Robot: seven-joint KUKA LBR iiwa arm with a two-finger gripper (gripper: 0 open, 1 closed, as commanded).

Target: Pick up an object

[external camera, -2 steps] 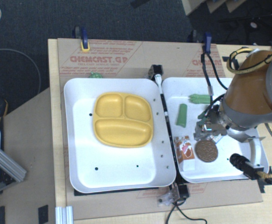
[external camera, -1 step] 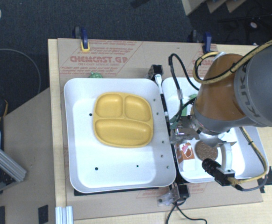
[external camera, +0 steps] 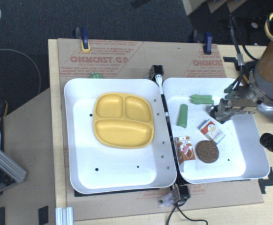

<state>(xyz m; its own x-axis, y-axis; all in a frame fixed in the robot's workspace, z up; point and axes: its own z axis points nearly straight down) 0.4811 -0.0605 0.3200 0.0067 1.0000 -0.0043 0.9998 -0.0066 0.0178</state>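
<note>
The right bin (external camera: 242, 139) holds several small things. A green block (external camera: 182, 115) stands near its left side and a green pod (external camera: 201, 99) lies further back. A red-and-white packet (external camera: 212, 131) lies near the middle, with a round brown disc (external camera: 207, 151) in front of it. A red snack packet (external camera: 185, 148) lies by the left wall. My gripper (external camera: 219, 112) hangs over the bin, just behind the red-and-white packet and to the right of the green pod. Nothing is visibly held in it.
The left bin (external camera: 122, 170) carries a yellow divided plate (external camera: 124, 120). A black divider strip (external camera: 164, 111) runs between the bins. Clamps (external camera: 84, 39) sit at the board's back edge. The arm's body and cables (external camera: 268, 78) crowd the right bin's far right side.
</note>
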